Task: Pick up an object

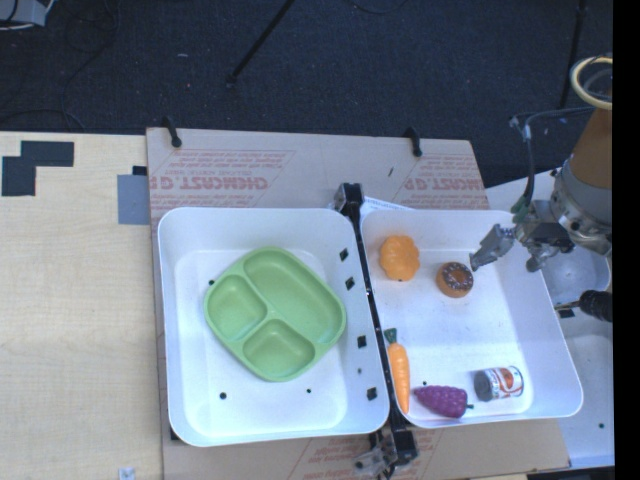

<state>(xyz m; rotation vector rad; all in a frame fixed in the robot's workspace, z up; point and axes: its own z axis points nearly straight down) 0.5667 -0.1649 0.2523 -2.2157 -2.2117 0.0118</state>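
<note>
Gripper (pixel 516 246) at right of frame, over the upper right edge of the right bin (pixel 545 313); fingers spread apart, nothing between them. Left fingertip (pixel 487 249) sits near the donut (pixel 455 279), not touching. Orange (pixel 400 257) lies left of donut. Carrot (pixel 399 372), purple grapes (pixel 441 400), can (pixel 499 383) along lower edge. Green divided plate (pixel 274 313) in left bin (pixel 190 388).

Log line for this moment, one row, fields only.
gripper: open, over right bin upper right, holding nothing | nearest: donut | right bin also: orange, carrot, grapes, can | left bin: green tray
</note>
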